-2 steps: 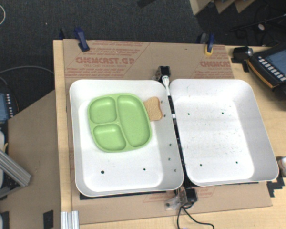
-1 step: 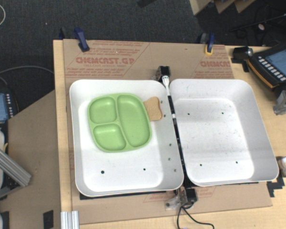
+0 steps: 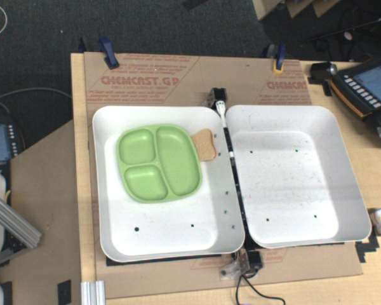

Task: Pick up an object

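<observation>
I aimed for the tan slice, perhaps bread (image 3: pixel 205 145), touching the green divided plate (image 3: pixel 159 163); the gripper's state I couldn't tell.

- Setting was a robotics lab or test bench, not a home.
- Two shallow white bins (image 3: pixel 286 234) sat side by side on a brown board (image 3: pixel 171 75) printed with "CHEMCAST".
- Board was held at its far edge by a blue clamp (image 3: pixel 108 51) and a second clamp (image 3: pixel 279 58).
- Small black fittings and wires (image 3: pixel 247 278) sat at the seam between the bins.
- A handheld control pendant (image 3: pixel 362 89) lay off the board's far right corner.
- Aluminium framing (image 3: pixel 13 224) stood to the left; loose cables (image 3: pixel 25 97) ran over dark carpet.
</observation>
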Controlling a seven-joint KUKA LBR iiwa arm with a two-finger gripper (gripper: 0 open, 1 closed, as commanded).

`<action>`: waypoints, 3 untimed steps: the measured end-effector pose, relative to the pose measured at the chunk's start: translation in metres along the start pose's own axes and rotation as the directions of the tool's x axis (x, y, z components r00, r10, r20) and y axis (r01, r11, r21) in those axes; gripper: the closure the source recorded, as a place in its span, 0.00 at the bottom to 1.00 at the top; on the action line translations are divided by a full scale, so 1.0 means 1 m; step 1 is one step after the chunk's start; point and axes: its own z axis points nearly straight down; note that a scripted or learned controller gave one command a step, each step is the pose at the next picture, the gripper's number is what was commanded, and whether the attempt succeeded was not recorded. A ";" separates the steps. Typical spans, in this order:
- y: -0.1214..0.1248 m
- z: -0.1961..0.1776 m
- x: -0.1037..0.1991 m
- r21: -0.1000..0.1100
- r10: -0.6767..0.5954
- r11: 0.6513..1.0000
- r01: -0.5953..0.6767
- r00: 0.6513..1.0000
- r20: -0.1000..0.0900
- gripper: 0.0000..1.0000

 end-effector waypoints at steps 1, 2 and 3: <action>0.001 -0.151 0.010 -0.015 -0.004 1.000 0.004 1.000 0.004 1.00; -0.021 -0.049 0.040 0.014 -0.003 1.000 0.003 1.000 -0.008 1.00; -0.035 -0.006 0.092 0.011 -0.007 1.000 0.007 1.000 -0.008 1.00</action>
